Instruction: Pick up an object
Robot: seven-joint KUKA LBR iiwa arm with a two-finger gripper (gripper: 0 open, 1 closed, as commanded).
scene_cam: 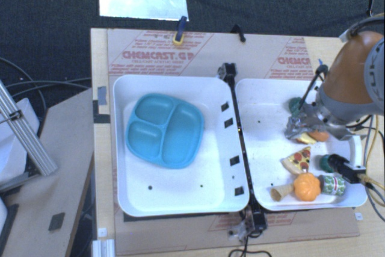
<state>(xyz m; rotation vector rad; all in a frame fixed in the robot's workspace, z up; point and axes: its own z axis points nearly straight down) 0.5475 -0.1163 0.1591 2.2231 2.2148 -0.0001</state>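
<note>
The gripper (299, 129) sits low in the right bin (264, 111); whether it is spread or closed, I cannot tell. A small orange piece (315, 136) lies just beside it, so this looks like the grasp step. Next it needs a firm close, then a lift.

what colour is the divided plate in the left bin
The divided plate is light blue, a plain turquoise with no pattern, seen clearly in the camera view.
</note>
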